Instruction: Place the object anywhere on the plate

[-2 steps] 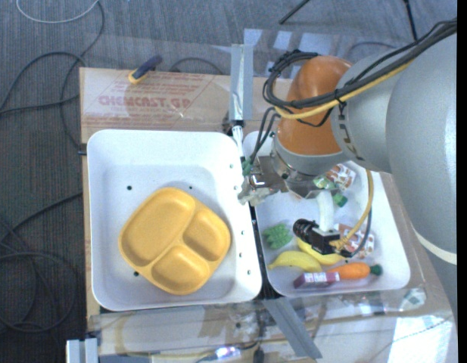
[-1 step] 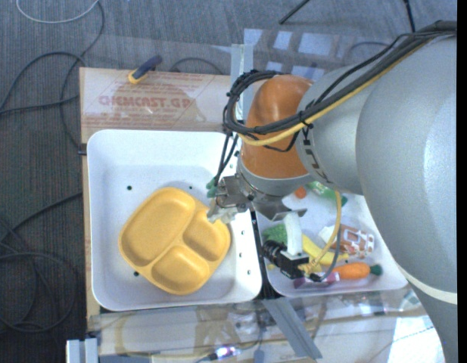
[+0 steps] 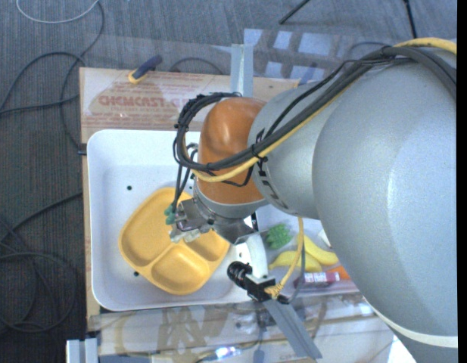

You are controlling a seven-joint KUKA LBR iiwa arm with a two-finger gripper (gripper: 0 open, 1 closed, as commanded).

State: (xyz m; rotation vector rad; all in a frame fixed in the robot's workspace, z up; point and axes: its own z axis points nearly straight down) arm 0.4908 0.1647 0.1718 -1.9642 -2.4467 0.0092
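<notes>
One yellow plate (image 3: 161, 248), divided into compartments, is lying in the left white bin (image 3: 112, 172), toward its lower middle. One grey arm (image 3: 369, 180) with one orange band (image 3: 229, 146) is reaching in from the right and is covering most of the right half of the scene. Black and yellow cables (image 3: 218, 165) are looping around the orange band.

The gripper (image 3: 180, 221) is hanging over the plate's upper right edge, pointing down toward the bins. A small green-tinted part is showing at its left side, but it is too small to identify. Whether the gripper is apart, together or clamped on anything cannot be told, since the wrist is hiding it from above.

To the right of the plate, partly hidden under the arm, one green leafy object (image 3: 278, 237), one yellow banana-like object (image 3: 312, 255) and one red-and-white item (image 3: 324, 277) are lying close together; which of these is the task's object cannot be told. None of them is resting on the plate. The right bin is being almost wholly covered by the arm. One brown board (image 3: 142, 100) is lying behind the left bin.
</notes>
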